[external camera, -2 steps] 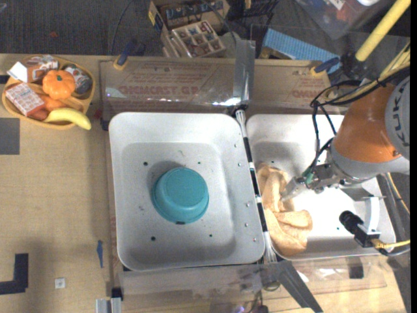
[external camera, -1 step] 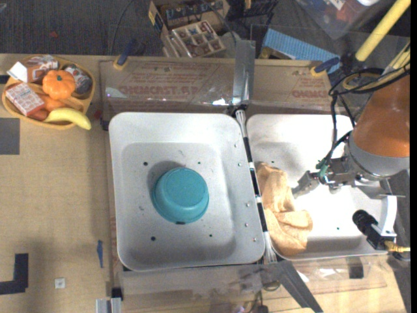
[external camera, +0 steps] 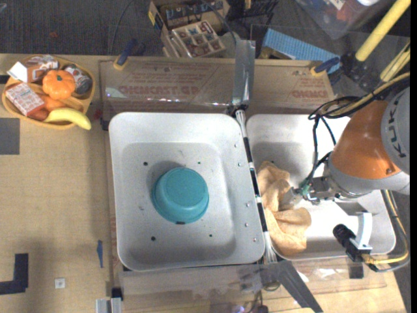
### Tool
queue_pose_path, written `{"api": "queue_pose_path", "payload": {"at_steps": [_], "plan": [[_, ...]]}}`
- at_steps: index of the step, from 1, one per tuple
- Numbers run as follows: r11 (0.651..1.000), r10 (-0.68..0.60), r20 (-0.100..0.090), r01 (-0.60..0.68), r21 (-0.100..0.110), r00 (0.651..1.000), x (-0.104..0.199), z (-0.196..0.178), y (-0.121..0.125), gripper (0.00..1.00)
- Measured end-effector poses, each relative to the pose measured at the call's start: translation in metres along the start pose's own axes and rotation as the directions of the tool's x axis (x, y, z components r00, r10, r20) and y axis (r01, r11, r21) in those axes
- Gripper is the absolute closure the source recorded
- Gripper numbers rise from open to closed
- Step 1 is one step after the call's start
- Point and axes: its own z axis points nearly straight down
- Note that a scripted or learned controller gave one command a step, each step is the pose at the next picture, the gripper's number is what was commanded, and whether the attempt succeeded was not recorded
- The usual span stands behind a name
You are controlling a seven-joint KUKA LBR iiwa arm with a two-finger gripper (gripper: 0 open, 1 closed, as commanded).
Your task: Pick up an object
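Two white bins are being shown side by side on the counter [external camera: 52,207]. The left bin [external camera: 127,135], center of frame, is being occupied by a teal bowl [external camera: 182,195], sitting upside down approx in its middle. The right bin [external camera: 287,132] is being occupied by a tan cloth [external camera: 285,220], crumpled against its left wall and stretching toward the lower edge.

The arm [external camera: 368,152], grey w/ the orange band, is being reached in from the right of frame, and the gripper [external camera: 301,193] is being held low at the cloth's right edge, about mid-height of the right bin. Whether the jaws are being spread or pressed together can't be told from this angle, tbh, and no cloth is being seen between them for sure.

In the upper left of frame, a basket [external camera: 19,106] w/ toy food is being kept on the counter: an orange pumpkin [external camera: 58,83] and a banana [external camera: 68,117] at its lower rim.
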Motion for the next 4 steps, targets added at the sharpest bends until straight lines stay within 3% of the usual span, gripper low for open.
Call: {"api": "queue_pose_path", "payload": {"at_steps": [1, 2, 3, 4], "plan": [[0.984, -0.179, 0.003, 0.179, -0.001, 0.984, -0.01, 0.0, 0.063, 0.0], [0.984, -0.178, 0.003, 0.178, -0.007, 0.984, -0.01, -0.011, 0.065, 1.0], [0.977, -0.211, -0.003, 0.211, 0.013, 0.977, 0.009, -0.092, 0.076, 1.0], [0.922, -0.387, -0.003, 0.387, 0.011, 0.922, 0.017, -0.127, 0.162, 1.0]]}}
